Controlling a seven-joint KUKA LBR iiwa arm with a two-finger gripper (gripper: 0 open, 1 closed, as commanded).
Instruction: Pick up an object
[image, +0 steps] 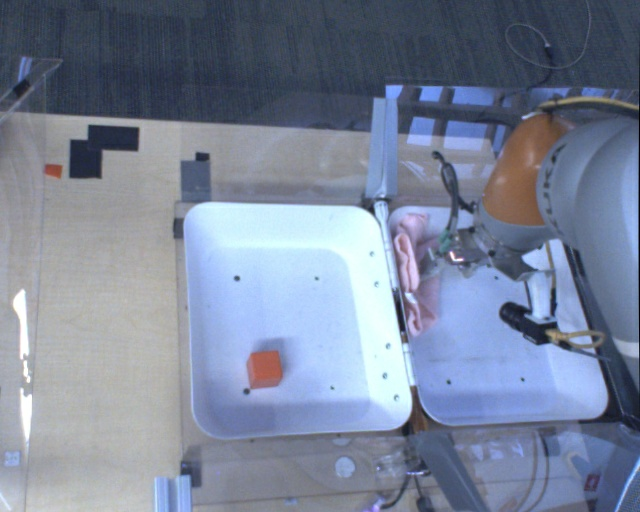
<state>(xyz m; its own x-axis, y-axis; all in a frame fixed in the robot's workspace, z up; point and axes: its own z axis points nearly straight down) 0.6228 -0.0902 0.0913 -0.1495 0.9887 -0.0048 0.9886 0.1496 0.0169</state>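
A pink cloth (412, 272) lies crumpled along the left wall of the right bin (500, 375). My gripper (443, 252) hangs low over that bin's far left part, right beside the cloth's upper right edge and perhaps touching it. The grey wrist with its orange band (515, 180) hides the gripper's end, and I see nothing lifted. In the left bin (290, 290), an orange cube (265, 369) sits alone near the front, far from the gripper.
The two bins meet at a narrow ridge (397, 300). Black flat shapes (100, 148) and a small orange mark (53, 171) lie on the wooden bench at far left. A grey bracket (196, 178) stands behind the left bin.
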